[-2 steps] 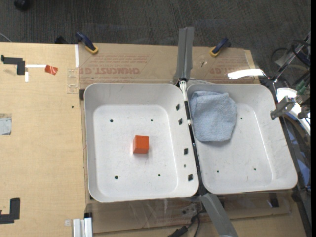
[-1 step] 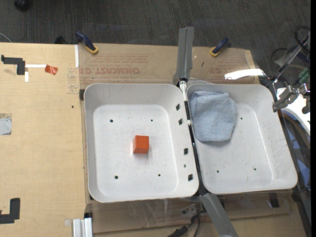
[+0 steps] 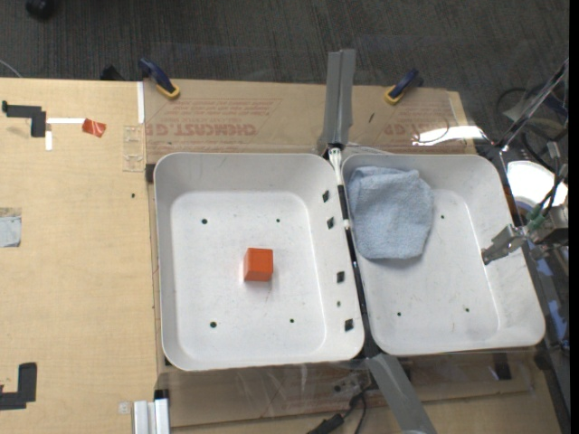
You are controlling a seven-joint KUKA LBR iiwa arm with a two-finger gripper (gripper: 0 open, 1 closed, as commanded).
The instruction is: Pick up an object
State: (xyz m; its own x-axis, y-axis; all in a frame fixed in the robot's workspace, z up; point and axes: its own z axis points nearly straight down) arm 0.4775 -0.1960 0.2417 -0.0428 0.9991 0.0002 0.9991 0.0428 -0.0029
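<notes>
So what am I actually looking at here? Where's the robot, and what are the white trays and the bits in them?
One camera fixed above a workbench looks down at a slant. The two shallow white trays are bins. The left bin has an orange block resting near its middle. The right bin has a grey-blue cloth lying crumpled in its upper left part. The robot is an arm reaching in from the right; here just its gripper pokes in over the right bin's right rim. It is apart from both the cloth and the block and holds nothing. The job is to pick up an object, and that has not happened yet.
</notes>
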